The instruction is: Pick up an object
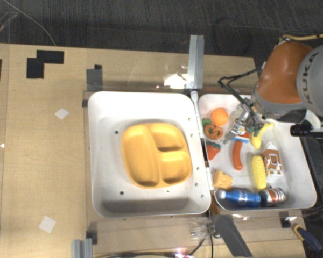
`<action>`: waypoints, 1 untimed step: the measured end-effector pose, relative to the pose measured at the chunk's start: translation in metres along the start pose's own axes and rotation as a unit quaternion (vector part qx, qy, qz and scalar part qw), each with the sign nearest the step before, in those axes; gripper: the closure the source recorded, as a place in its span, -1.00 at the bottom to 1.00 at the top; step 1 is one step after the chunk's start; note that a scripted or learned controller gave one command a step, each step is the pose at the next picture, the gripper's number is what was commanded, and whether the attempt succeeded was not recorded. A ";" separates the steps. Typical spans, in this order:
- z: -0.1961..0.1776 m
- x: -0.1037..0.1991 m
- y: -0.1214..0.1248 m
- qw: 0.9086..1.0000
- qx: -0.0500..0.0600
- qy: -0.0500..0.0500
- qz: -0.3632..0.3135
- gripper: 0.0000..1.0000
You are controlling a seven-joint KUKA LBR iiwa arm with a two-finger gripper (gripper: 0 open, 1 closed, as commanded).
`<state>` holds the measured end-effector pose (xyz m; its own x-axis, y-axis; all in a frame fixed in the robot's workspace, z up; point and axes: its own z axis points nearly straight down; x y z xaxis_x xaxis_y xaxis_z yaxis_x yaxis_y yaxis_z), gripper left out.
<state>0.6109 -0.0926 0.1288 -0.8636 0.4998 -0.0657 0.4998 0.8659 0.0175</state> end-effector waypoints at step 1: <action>0.040 -0.011 -0.004 1.000 0.006 0.027 0.009 -1.00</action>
<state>0.6212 -0.1022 0.0892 -0.8563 0.5163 -0.0120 0.5163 0.8564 0.0052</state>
